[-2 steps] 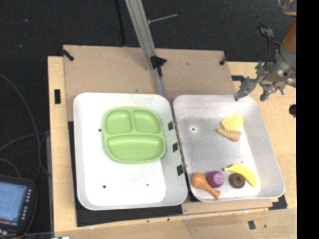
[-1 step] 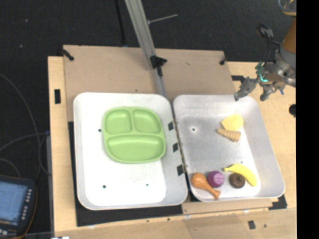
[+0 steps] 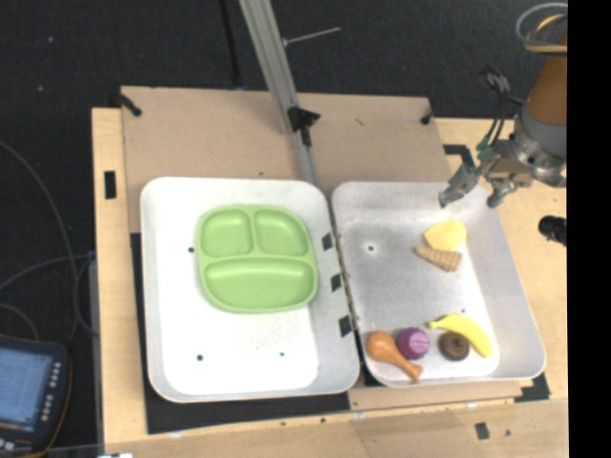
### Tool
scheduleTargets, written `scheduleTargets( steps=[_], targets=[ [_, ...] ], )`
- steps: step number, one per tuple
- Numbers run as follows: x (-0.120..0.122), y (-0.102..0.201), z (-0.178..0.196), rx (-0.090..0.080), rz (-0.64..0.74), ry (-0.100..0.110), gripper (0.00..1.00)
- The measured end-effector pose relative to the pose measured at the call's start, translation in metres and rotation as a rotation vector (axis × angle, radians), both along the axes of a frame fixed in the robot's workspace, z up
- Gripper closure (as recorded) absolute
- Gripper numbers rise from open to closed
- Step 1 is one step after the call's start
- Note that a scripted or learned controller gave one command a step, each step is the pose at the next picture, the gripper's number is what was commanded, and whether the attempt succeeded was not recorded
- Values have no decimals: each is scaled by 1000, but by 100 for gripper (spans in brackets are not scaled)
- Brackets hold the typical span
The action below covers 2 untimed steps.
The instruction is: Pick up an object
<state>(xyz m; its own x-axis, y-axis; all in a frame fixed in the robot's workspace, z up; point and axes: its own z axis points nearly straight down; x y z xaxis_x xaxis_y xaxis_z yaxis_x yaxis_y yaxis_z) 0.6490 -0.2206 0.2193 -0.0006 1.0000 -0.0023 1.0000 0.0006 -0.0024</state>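
Note:
The right bin (image 3: 382, 218) holds a yellow wedge like a cheese or cone piece (image 3: 443, 243) near its upper right. Along its front edge lie an orange drumstick-shaped toy (image 3: 391, 349), a purple round toy (image 3: 413, 342), a brown donut (image 3: 455, 346) and a yellow banana (image 3: 468, 332). My gripper (image 3: 475, 189) hangs over the bin's far right corner, above and just right of the yellow wedge. Its two fingers are spread apart with nothing between them.
The left bin (image 3: 172, 351) carries a green divided plate (image 3: 257, 259). A slanted metal pole (image 3: 272, 65) rises from behind the bins near their shared edge. A tablet device (image 3: 29, 389) sits at the lower left off the bench.

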Motion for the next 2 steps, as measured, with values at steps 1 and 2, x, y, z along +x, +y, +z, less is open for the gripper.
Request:
scheduleTargets(
  steps=[1,2],
  targets=[
    [7,3,-45,1,5,-1,0],
    [1,10,-104,2,6,2,0]
  ],
)
